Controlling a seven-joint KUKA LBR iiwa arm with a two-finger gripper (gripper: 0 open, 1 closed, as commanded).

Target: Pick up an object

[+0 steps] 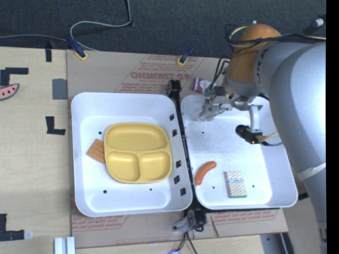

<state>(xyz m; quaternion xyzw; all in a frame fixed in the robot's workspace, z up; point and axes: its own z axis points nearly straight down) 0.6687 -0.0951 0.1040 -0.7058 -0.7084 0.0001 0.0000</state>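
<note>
A: Arm (pixel 296 89) reaches in from the right; tool (pixel 211 109) sits over the far left corner of the right bin (pixel 275 194), close to the divider; likely parked there on its way down toward something, though nothing lies directly under it that I can make out.

B: Tool state?

A: Cannot tell; the tip is blurred and small; nothing visible between its parts.

B: Right bin contents?

A: An orange sausage-shaped piece (pixel 205 172) near the left wall, lying at a slant; a small box (pixel 235 184) just beside it, flat on the floor toward the near edge; both well apart from the tool; either would do as the thing to pick, and both are untouched.

B: Left bin?

A: Left bin (pixel 85 194) carries a yellow divided tray (pixel 139 151), flat, compartments up, nothing in them; a tan cracker-like tile (pixel 96 151) pokes out from beside its left edge, touching or partly under it; cannot say which.

B: Outside the bins?

A: Small packet (pixel 200 84) on the cardboard-covered tabletop (pixel 106 73) just behind the right bin; probably out of play.
</note>
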